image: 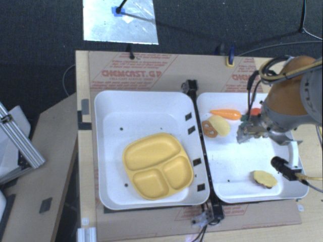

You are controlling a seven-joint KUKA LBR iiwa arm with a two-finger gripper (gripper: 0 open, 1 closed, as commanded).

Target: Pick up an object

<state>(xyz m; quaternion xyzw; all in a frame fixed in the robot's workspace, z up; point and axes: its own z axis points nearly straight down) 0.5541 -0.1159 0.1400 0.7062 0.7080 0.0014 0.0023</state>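
gripper [246,133] low in right bin [227,185], finger state cannot tell | nearest targets just left: pale yellow toy [220,124], carrot [225,114], pretzel-like piece [209,130] | likely light rigid plastic, smooth, slippery | grasp pale yellow toy across its narrow middle

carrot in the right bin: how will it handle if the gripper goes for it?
The carrot is long, tapered and looks smooth, so it will probably roll or pivot if nudged side-on. It looks like a stiff plastic toy, likely light. It lies close to the pale yellow piece, so pushing it may shift that too.
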